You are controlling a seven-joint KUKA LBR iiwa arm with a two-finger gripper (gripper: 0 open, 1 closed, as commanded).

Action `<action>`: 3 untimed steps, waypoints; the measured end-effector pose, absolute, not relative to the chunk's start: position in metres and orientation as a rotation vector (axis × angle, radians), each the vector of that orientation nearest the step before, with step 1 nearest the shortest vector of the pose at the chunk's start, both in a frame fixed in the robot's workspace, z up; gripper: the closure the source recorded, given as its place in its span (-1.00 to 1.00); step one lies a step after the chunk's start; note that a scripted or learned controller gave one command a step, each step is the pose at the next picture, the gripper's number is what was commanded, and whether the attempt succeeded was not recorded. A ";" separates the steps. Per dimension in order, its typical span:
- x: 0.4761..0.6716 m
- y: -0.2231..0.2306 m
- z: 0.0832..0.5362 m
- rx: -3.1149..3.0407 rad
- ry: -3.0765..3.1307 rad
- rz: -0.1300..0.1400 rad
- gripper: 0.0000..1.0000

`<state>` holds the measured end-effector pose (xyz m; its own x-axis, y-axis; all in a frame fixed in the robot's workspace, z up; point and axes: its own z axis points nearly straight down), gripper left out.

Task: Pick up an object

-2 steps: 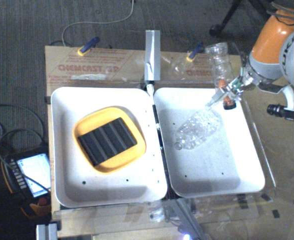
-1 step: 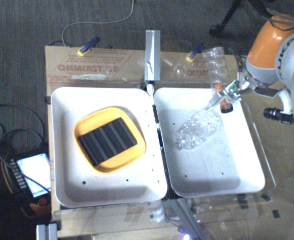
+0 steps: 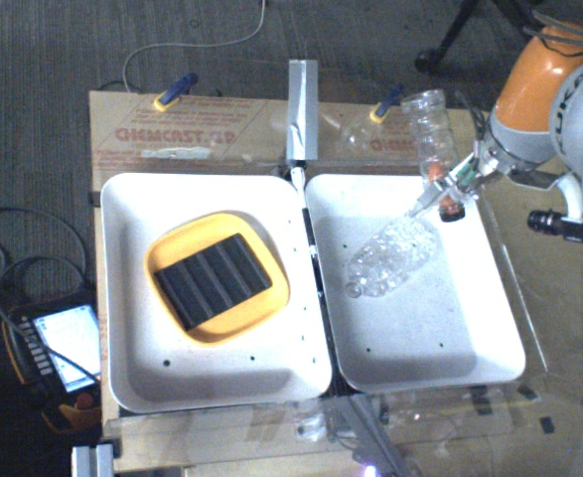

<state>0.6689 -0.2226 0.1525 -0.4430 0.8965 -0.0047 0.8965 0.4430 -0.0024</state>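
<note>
Grey arm (image 3: 569, 117) — broad orange band (image 3: 534, 78) above the wrist — ending in a small gripper (image 3: 448, 199).

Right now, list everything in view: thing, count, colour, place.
bins: two, white, side by side on the bench.
tray: one, yellow with a black ribbed insert, in the left bin.
bottle: one, clear crumpled plastic, lying slantwise in the right bin.
upright bottle: one, clear, at the right bin's far edge.
clamps: two, blue and yellow, on the board behind the bins.
board: one, brown with red print, behind the bins.
tablet: one, lit screen, on the floor left of the bench.
arm: one, grey with orange.
gripper: one, over the right bin's far right corner.
</note>
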 end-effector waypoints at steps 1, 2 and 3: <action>0.669 -0.222 0.142 1.628 2.685 -0.007 -1.00; 0.669 -0.223 0.159 1.577 2.712 -0.007 -1.00; 0.669 -0.222 0.155 1.535 2.738 -0.008 -1.00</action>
<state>0.6690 -0.2220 0.1549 -0.5217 0.8531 -0.0048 0.8532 0.5216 -0.0035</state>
